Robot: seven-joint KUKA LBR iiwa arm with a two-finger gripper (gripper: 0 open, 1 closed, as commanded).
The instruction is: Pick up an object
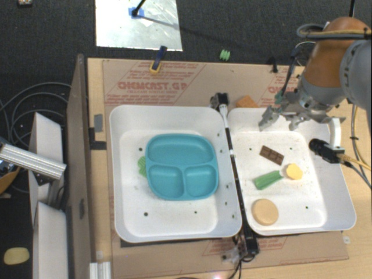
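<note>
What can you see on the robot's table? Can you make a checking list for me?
Surface: two white bins side by side, left bin, right bin, on a cardboard sheet.
Job's things: in the right bin, a brown block, a green piece, a yellow piece and a tan disc.
Clutter: a blue divided plate in the left bin, partly covering a green thing.
Pincer: pincer above the right bin's far edge, holding nothing.
Cables: black cables looped left of the bench.
Surroundings: a shiny sheet on dark floor.
</note>
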